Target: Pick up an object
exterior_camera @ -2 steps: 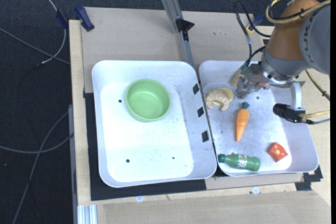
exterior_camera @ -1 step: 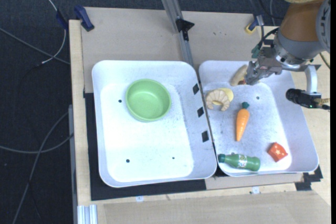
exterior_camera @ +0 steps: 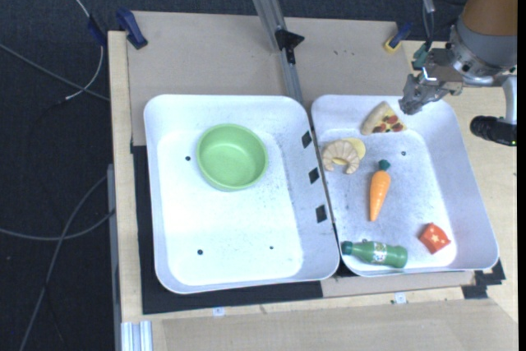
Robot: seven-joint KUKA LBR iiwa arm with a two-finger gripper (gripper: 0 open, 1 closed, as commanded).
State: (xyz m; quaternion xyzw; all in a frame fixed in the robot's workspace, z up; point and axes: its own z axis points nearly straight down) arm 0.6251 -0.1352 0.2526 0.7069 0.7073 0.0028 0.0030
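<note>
While the gripper (exterior_camera: pixel 413 101) hung over the right bin's (exterior_camera: pixel 470 177) far rim, just right of the pizza slice (exterior_camera: pixel 382 119), its jaw state couldn't be told. Bare floor lay between the carrot (exterior_camera: pixel 378 191) and that bin's right wall.

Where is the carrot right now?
The carrot lies in the middle of the right bin, just below and right of the croissant, with the green bottle nearer the front edge.
</note>
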